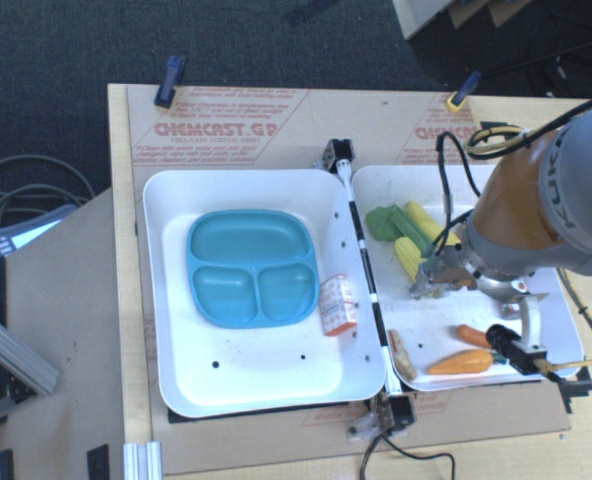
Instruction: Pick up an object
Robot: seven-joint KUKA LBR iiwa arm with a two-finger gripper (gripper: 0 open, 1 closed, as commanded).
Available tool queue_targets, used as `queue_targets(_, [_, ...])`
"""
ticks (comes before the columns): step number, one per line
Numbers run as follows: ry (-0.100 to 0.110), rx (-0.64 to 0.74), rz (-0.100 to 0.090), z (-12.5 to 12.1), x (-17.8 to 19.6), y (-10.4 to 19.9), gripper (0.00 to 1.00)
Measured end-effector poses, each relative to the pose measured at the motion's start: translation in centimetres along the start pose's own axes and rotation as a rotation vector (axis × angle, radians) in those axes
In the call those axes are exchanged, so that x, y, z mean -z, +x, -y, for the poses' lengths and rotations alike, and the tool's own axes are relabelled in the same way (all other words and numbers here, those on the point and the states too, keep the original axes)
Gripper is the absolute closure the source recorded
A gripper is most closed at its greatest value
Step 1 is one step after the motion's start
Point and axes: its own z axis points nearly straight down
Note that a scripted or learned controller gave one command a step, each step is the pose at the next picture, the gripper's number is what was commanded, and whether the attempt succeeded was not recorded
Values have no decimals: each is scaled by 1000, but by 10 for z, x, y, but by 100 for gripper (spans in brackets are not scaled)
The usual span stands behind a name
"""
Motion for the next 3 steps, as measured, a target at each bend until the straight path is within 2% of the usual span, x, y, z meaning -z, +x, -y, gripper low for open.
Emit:
queue_targets(1, [0,0,0,0,0,0,0])
queue_targets(2, [1,0,0,-44,-10,-28,0])
queue_targets(3, [0,2,1,-45,0,-28,100])
